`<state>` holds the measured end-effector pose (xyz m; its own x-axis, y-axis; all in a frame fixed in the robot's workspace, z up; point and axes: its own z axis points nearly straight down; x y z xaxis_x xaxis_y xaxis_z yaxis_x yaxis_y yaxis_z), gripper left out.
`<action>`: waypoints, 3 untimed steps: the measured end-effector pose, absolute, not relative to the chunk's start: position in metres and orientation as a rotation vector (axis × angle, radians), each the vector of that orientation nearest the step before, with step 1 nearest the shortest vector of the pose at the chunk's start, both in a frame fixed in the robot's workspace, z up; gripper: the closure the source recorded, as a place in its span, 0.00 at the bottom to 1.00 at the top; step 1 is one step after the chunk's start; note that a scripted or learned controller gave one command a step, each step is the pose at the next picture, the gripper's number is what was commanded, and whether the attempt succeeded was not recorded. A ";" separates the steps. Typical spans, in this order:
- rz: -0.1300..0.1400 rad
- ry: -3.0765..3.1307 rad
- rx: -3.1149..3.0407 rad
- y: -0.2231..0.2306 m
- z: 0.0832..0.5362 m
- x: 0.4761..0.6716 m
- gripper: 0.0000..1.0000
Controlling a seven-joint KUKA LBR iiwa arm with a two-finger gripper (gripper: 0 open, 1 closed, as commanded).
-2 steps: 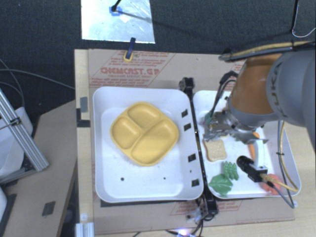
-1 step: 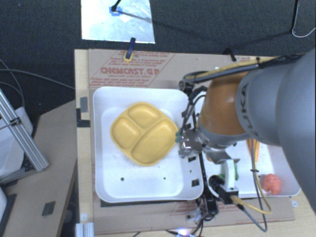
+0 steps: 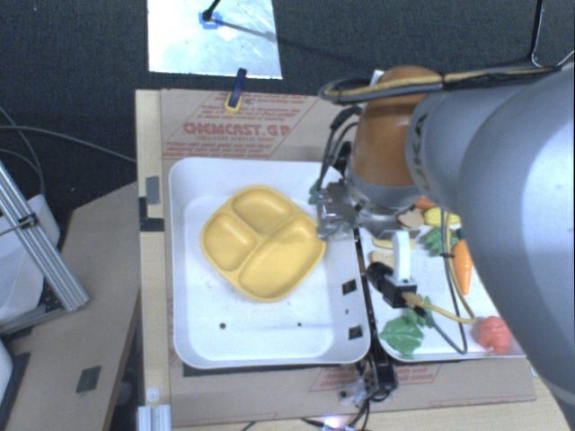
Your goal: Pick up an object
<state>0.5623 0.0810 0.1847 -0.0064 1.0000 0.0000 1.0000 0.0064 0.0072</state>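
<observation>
Two shallow white bins sit side by side on the bench, and the grey arm with the orange band (image 3: 388, 133) comes in from the right and hangs low over the seam between them. Left white bin (image 3: 260, 335) has just a yellow plastic divided plate with three compartments (image 3: 262, 241), lying flat near the middle, a bit toward the right wall. Right white bin (image 3: 449, 344) is where the small stuff lives: an orange plastic carrot (image 3: 463, 266), a green leafy toy piece (image 3: 403, 332) near the front, and a pinkish-red round toy (image 3: 492, 332) at the front right corner. The arm's bulk hides a lot of that bin, so there may be more in there

The gripper (image 3: 329, 212) seems to be down by the plate's right edge, about at the left bin's right wall, but it's a dark jumble of metal and cable from this angle. I honestly can't tell what state it's in or whether it's got anything, and nothing looks lifted

My guess is the plate is the target, since the wrist is parked right next to its rim. A flat, wide plate is an awkward grab for a two-finger tool, so going for the raised edge makes sense
</observation>
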 end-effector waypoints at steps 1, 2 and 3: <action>0.005 2.231 2.208 0.080 0.195 0.560 1.00; 0.006 2.238 2.201 0.081 0.206 0.560 1.00; 0.007 2.244 2.194 0.081 0.216 0.561 1.00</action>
